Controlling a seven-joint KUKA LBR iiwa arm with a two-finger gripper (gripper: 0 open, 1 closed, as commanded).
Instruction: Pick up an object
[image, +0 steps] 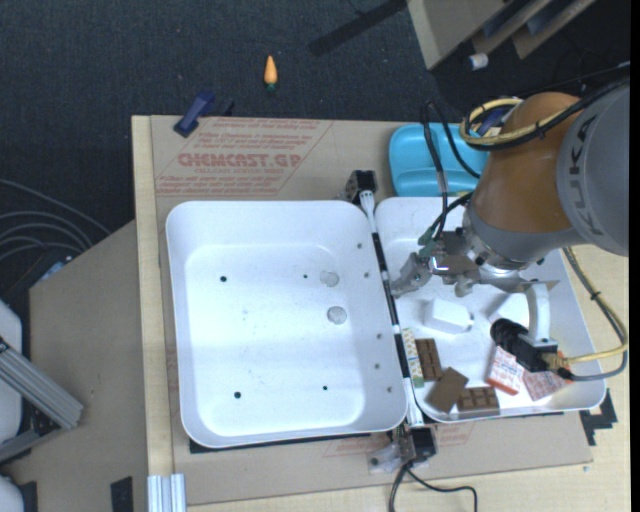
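My gripper (434, 280) hangs over the upper left part of the right bin (585, 395), close to the divider between the bins. Its metal fingers (406, 279) are spread open with nothing between them. Just below it a small white block (447, 319) lies on the bin floor. Nearer the front lie three brown chocolate bars (428, 358) (447, 387) (478, 401), a red and white packet (507, 373) and a pink packet (543, 384). The arm covers the bin's back right part.
The left bin (275, 320) is beside it, with two small round marks on its floor. A light blue object (425, 160) sits behind the right bin. A blue clip (193, 114) and a small orange item (270, 71) lie beyond the bench.
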